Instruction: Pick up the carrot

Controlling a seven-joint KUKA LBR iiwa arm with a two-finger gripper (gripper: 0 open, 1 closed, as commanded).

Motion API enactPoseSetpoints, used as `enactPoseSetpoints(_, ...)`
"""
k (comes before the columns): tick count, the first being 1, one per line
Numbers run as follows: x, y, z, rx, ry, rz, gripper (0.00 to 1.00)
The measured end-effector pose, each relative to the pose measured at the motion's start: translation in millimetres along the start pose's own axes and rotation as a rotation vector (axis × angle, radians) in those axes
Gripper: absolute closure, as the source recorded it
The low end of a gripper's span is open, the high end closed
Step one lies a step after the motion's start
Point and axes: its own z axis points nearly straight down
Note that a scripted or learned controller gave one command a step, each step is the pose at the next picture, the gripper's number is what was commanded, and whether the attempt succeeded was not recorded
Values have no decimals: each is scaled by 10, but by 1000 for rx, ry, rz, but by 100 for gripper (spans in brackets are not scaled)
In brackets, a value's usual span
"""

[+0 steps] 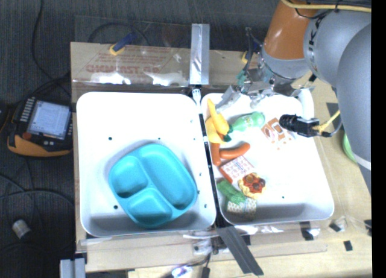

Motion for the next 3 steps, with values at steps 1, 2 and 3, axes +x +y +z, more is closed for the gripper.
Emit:
enactPoseSetpoints(1, -196, 133, 335, -1, -4, -146, 0)
enactPoseSetpoints(2, -524, 144, 934, -2, -3, -269, 0)
enactPoseSetpoints(3, -366, -159, 330, -3, -3, -342, 0)
